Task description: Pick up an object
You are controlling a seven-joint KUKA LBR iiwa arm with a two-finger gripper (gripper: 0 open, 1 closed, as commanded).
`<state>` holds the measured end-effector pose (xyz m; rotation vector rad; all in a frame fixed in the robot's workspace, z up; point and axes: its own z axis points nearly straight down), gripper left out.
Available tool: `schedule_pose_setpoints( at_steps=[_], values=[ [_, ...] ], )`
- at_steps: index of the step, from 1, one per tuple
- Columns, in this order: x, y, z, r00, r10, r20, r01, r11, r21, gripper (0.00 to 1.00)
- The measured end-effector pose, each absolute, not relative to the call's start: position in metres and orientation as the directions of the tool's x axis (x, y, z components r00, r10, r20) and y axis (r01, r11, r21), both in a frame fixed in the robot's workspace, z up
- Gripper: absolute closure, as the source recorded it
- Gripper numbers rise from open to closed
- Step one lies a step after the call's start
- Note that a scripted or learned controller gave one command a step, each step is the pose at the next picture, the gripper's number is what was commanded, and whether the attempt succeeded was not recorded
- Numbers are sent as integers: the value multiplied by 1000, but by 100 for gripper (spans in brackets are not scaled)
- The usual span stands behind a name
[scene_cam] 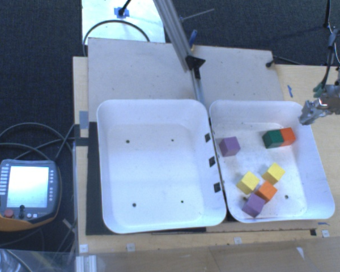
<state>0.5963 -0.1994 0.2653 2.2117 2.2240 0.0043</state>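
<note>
1. Camera view — bench (255, 67) carries two shallow white bins side by side, their inner walls touching along the middle.
2. Left bin (110, 118): bare white floor with a few small dark dots on it.
3. Right bin (314, 169) holds seven blocks:
   - purple block (230, 146) near the dividing wall, apart from the others;
   - green block (272, 139) touching a red-orange block (288, 136) on its right, toward the far right corner;
   - cluster at the near side — yellow block (249, 182), second yellow block (274, 173), orange block (266, 191) between and just below them, second purple block (253, 205) touching the orange one, nearest the front wall.
4. Gripper (309, 114) sits over the far right rim of the right bin, close to the green and red-orange pair but not touching them. Nothing visible between its fingers; whether they are spread or closed cannot be told from this angle.
5. Teach pendant (24, 194) lies left of the bench, screen lit.
</note>
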Motion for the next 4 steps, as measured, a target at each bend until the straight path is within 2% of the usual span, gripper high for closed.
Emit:
schedule_pose_setpoints(
  at_steps=[2, 4],
  values=[
    [585, -85, 266, -11, 1000, 3, 1000, 11, 1, 100],
    [560, 15, 246, -9, 1000, 2, 1000, 9, 0, 100]
  ],
)
